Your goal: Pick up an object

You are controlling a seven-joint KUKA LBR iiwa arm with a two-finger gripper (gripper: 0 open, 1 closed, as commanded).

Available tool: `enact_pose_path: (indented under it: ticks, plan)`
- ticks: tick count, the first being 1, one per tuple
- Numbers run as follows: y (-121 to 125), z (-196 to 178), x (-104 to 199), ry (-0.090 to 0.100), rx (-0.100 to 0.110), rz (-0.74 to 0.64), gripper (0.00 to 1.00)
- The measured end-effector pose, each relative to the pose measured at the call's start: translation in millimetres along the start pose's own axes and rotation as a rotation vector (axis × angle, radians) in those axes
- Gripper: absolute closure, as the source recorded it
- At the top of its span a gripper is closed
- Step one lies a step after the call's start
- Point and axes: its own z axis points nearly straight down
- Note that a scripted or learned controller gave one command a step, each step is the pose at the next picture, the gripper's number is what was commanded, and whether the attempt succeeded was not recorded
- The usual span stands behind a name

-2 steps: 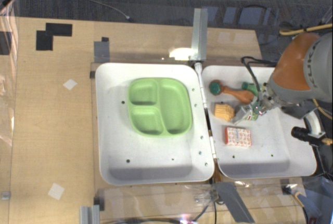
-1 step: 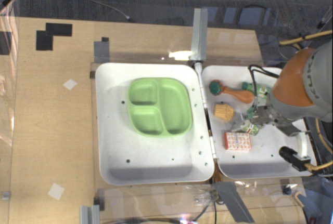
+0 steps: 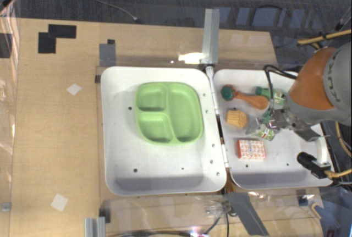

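The two-finger gripper [image 3: 270, 123] is hanging low in the right white bin [image 3: 286, 172], its opening and contents impossible to tell, positioning over a small green-and-white item [image 3: 268, 132] near the pink waffle-patterned block [image 3: 251, 149].

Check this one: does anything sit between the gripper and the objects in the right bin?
Nothing visible does. The gripper is already low in the right bin, among the objects: the yellow piece to its left, the red patterned block below-left, the orange-handled toy above. Whether it touches any cannot be told.
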Motion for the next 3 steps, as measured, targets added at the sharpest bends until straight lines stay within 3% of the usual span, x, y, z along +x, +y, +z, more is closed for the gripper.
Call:
enact_pose_path:
  ticks: [1,2,3]
  plan:
    - [0,-86,100,0.008,0.01,0.158,1.0]
    - [-30,-83,165,0.003,0.02,0.415,1.0]
    - [-27,-84,198,-0.001,0.021,0.789,1.0]
